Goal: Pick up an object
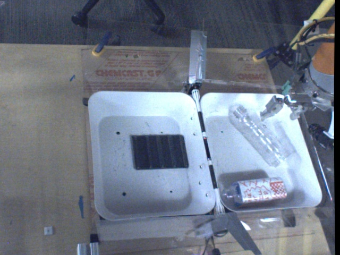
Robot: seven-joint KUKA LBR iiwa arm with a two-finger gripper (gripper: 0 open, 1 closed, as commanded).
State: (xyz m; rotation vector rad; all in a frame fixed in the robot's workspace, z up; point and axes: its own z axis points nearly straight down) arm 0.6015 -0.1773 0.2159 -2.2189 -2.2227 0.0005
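Camera view has me at the approach step: my pincer (277, 104) hangs over the far right corner of the right white bin (313, 187), just beside the clear plastic bottle (261, 134), gripping nothing; whether it stands apart or together I cannot tell.

I judge that bottle the likeliest target. It lies flat in the right bin, long axis diagonal, cap end toward the far left, base toward the near right. Next I would need to square the pincer across that axis and descend.

A red-and-white patterned can (256, 191) lies on its side near the front rim.
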